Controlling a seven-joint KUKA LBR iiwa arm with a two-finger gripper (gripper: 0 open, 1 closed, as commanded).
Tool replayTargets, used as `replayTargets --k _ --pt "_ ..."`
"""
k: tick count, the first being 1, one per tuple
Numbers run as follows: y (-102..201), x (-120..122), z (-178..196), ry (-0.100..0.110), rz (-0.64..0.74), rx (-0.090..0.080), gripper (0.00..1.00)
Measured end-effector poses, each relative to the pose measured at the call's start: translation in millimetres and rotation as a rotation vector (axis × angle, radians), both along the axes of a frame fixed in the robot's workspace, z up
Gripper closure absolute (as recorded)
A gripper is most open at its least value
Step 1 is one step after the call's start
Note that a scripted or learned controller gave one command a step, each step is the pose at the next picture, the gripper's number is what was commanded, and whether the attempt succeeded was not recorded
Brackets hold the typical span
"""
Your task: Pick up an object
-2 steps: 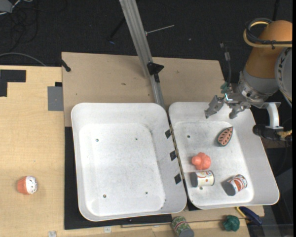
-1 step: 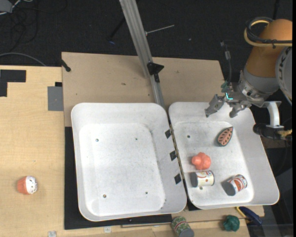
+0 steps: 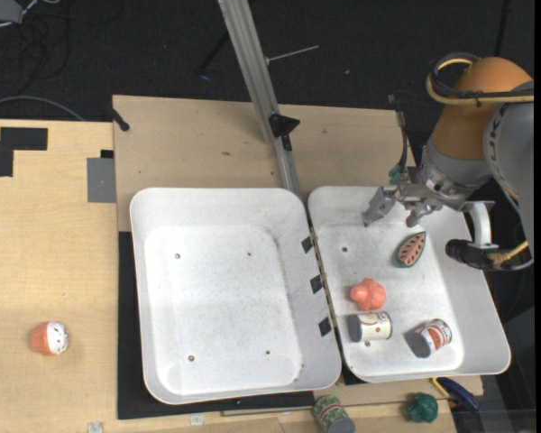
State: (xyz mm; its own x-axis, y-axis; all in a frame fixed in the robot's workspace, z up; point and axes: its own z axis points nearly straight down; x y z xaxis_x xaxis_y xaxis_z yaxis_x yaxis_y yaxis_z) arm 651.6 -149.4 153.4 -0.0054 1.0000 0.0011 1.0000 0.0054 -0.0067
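Observation:
My gripper [image 3: 398,209] hangs over the far part of the right bin [image 3: 473,282], open, its fingers spread with nothing between them. Just in front of it, to the right, lies an oval brown and red object [image 3: 411,249]. A pink-red lumpy toy [image 3: 368,293] sits near the bin's middle. Right below that toy a white can [image 3: 371,327] lies on its side. A red and white can [image 3: 430,336] rests near the front right corner.
The left bin [image 3: 216,296] adjoins the right one, with black clips [image 3: 315,282] along the shared rim. A slanted metal rail [image 3: 257,70] rises behind the bins. An orange and white ball [image 3: 50,338] lies far left. A green object [image 3: 423,408] and a can [image 3: 330,413] sit at the front edge.

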Motion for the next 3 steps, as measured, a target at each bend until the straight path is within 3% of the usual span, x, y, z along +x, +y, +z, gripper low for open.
replayTargets --k 1,2,3 --pt "-2.9 0.8 -44.5 0.0 -0.003 0.0 0.0" --pt "-1.3 0.4 -63.6 -0.001 -0.001 0.0 0.0" --pt "-1.2 0.9 -52.3 -0.003 0.0 -0.001 1.0"
